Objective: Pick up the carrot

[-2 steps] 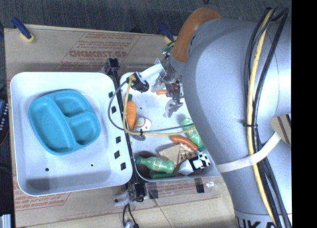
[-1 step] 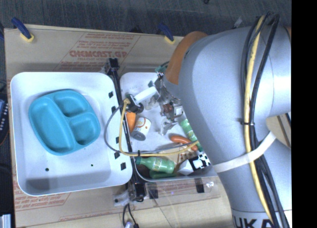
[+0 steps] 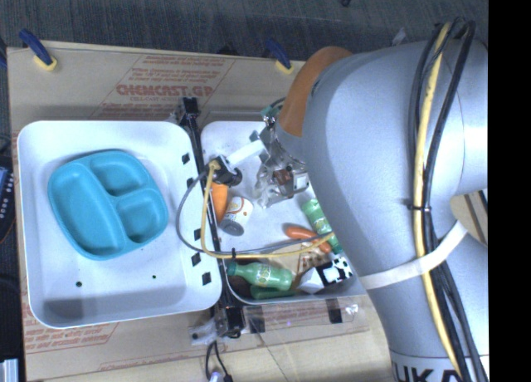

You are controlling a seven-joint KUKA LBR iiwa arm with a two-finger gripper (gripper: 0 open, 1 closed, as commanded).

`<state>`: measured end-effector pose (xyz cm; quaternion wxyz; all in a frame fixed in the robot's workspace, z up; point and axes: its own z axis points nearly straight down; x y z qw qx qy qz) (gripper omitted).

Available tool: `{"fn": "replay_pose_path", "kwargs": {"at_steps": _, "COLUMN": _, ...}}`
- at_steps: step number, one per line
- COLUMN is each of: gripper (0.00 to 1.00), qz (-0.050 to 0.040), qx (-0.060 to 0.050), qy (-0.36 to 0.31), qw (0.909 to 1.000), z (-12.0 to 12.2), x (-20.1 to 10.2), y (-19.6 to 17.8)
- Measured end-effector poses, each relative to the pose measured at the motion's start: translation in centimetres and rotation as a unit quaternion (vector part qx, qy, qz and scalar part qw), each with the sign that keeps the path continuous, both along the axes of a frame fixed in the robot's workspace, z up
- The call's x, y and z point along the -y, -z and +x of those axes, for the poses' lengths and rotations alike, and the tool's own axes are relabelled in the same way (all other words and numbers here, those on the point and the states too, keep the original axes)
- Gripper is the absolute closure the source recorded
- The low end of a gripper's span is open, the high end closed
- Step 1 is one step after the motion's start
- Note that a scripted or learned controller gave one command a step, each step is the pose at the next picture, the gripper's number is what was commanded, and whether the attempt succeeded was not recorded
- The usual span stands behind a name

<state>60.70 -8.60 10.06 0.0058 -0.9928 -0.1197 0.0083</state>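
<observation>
A slim orange carrot (image 3: 297, 231) lies in the right bin (image 3: 228, 135), near its middle, partly under the arm's grey body. My gripper (image 3: 276, 178) hangs over the bin, up and to the left of the carrot and apart from it. Nothing shows in its grasp. The arm hides most of the bin's right side.
A stubby orange piece (image 3: 219, 198) and a small white cup (image 3: 235, 215) lie by the bin's left wall. A green bottle (image 3: 261, 276) lies at the front and a green item (image 3: 315, 216) beside the carrot. A yellow cable (image 3: 249, 252) loops across. The left bin (image 3: 50, 289) holds a blue divided tray (image 3: 108, 202).
</observation>
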Motion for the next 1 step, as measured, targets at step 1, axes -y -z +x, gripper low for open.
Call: {"fn": "replay_pose_path", "kwargs": {"at_steps": 1, "gripper": 1.00, "qz": -0.0030, "qx": 0.012, "qy": -0.051, "qw": 0.9986, "z": 2.09, "x": -2.10, "y": -12.70}}
